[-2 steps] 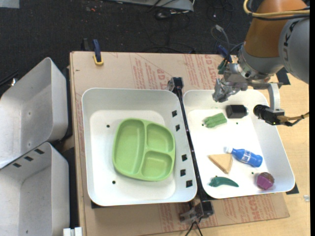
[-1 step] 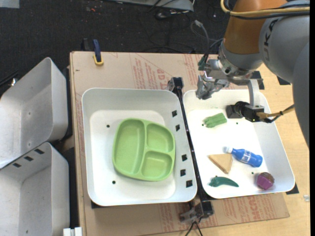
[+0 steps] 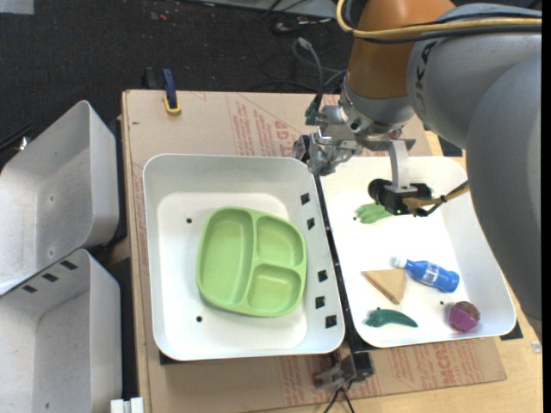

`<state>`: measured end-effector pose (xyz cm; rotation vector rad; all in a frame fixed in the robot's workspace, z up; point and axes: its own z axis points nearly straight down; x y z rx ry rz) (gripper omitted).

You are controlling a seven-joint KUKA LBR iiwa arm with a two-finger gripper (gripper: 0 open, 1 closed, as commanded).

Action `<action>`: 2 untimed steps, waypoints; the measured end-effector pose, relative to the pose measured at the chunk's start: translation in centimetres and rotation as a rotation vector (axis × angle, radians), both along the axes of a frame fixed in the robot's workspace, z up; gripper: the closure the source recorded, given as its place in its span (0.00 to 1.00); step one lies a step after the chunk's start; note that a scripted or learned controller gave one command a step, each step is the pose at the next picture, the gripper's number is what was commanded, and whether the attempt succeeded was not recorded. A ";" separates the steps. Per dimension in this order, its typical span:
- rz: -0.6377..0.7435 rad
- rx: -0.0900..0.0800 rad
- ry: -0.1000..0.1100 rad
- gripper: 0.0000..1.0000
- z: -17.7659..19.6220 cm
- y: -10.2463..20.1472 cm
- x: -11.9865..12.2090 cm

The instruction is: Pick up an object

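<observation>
Green divided plate (image 3: 252,262), one

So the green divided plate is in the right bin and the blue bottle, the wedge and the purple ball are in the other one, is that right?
Not quite. The camera view shows the green divided plate in the left bin; the blue bottle, wedge and purple ball lie in the right bin.

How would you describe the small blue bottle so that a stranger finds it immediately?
Look in the right white bin, in its lower half. The blue bottle lies on its side just right of the tan wedge, above the purple ball. It is the only blue item, with a white cap.
</observation>
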<state>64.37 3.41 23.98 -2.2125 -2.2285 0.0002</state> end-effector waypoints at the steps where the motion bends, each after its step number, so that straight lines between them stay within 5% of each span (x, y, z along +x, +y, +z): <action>1: 0.001 0.001 -0.002 1.00 0.4 5.7 -0.3; 2: -0.005 -0.001 -0.002 0.00 0.4 5.3 -0.3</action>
